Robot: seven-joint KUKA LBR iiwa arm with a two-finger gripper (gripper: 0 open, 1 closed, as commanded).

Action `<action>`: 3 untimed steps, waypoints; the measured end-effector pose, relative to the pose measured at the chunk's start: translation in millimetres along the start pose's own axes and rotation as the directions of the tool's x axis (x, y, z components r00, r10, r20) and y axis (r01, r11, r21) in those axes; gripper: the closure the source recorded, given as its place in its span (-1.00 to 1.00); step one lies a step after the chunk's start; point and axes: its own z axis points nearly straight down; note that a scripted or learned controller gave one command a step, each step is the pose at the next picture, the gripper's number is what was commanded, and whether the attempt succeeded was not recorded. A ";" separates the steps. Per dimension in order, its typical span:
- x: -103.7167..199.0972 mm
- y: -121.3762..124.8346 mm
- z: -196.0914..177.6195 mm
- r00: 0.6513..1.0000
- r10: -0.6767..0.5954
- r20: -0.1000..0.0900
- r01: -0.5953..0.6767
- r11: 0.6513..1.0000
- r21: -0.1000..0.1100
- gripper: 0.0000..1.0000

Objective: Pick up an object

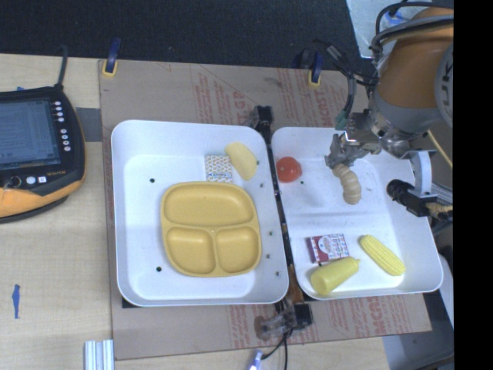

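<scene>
claw: the claw (344,159) sits over the upper part of the right bin (416,284); its tip meets the top of a tan peanut-shaped piece (350,186), but honestly can't tell if the fingers are open or clamped, it's a dark blur there
tan piece: lies in the right bin just below the claw, top end tucked under it, lower end clear
arm: grey and orange arm (412,68), cut off at the right side
red ball: small red ball (289,169) left of the claw, near the bin's left wall
bottom of right bin: red-and-white packet (328,247), print too small to read; yellow cylinder thing (333,274) touching below it; corn cob (382,254) just to the right
left bin: left bin (131,206) holds a yellow divided tray (209,228), a pale yellow piece (241,160), and a small patterned card (218,168), pattern unreadable
bench: a tablet-like pendant (35,149) on the bench (54,299) at left, screen text illegible, cut off by the edge
</scene>
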 end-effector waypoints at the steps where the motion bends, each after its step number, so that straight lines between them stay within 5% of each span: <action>1: 82.7 1.9 -17.9 1.000 -0.002 0.002 0.002 1.000 0.000 1.00; 2: 40.6 4.2 4.5 1.000 0.002 0.003 -0.002 1.000 0.002 1.00; 3: 89.6 -12.8 -13.0 1.000 -0.002 0.002 0.002 1.000 0.003 1.00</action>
